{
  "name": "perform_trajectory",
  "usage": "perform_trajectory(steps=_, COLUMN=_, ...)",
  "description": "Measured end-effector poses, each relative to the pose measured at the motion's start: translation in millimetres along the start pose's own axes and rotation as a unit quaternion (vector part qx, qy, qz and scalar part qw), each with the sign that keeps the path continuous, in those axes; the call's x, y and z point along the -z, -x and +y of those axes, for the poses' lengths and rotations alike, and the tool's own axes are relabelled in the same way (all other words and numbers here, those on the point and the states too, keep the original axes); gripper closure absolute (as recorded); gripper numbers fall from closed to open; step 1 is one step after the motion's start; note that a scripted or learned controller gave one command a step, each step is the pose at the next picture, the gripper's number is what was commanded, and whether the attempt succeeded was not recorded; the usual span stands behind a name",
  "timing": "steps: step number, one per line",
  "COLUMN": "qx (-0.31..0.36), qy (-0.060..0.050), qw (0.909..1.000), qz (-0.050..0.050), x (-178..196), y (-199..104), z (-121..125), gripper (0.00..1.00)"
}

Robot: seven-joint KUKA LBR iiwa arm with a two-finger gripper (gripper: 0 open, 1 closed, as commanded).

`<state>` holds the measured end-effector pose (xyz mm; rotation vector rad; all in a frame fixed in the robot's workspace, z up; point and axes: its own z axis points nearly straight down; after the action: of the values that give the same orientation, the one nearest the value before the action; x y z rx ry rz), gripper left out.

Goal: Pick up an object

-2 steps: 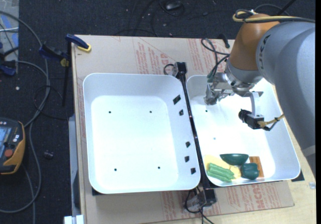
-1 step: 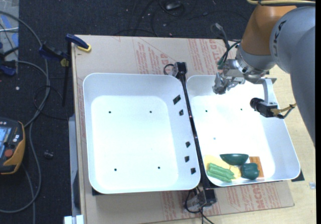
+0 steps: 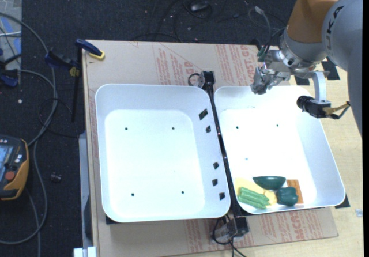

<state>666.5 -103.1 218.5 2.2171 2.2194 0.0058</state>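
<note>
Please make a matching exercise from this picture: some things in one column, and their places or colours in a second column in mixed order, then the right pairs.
Things:
1. gripper
2. dark green bowl
3. light green ridged object
4. blue and yellow clamp

Descriptions:
A. at the bench's far left corner
B. over the right bin's far rim
C. near the right bin's front edge, beside the yellow piece
D. in the right bin, rounded, just behind the other green things

Pairs: 1-B, 2-D, 3-C, 4-A

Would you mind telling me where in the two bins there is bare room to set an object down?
The left bin shows bare floor wall to wall. The right bin is bare below the gripper, crowded only at its near edge by the green objects.
</note>
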Motion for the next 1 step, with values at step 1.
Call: perform_trajectory(steps=1, qx=0.0, qy=-0.001, qw=1.0, qz=0.0, x=32.2, y=0.0, z=0.8, gripper=1.0)
